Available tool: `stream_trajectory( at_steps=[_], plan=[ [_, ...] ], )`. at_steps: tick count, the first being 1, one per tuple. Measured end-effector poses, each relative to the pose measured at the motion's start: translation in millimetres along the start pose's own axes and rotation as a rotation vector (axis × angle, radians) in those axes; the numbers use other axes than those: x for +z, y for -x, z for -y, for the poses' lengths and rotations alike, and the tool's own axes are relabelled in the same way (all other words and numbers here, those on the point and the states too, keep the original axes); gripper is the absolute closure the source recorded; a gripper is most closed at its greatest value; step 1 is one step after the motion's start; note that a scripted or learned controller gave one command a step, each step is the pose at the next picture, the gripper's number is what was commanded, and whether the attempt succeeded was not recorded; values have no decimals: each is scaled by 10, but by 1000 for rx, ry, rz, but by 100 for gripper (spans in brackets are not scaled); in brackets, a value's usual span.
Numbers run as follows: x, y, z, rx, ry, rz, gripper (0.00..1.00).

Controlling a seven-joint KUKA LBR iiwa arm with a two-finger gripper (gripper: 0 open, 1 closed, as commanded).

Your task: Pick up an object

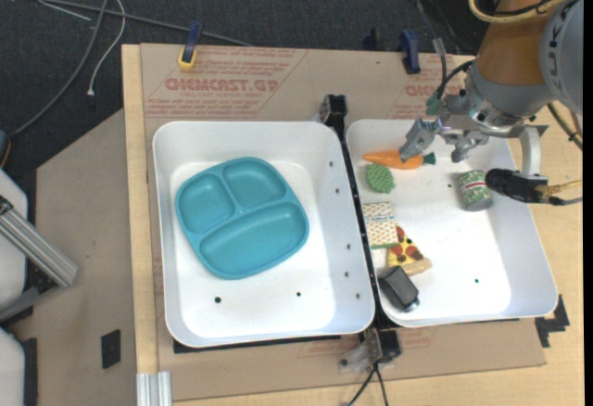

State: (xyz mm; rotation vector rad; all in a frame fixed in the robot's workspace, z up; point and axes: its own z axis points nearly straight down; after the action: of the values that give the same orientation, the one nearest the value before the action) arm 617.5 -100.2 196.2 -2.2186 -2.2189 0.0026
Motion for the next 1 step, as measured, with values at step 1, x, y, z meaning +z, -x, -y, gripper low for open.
stream_trajectory(
  at_steps=[1],
  plan=[
    [-13,0,-8,0,3,0,0]
  ],
)
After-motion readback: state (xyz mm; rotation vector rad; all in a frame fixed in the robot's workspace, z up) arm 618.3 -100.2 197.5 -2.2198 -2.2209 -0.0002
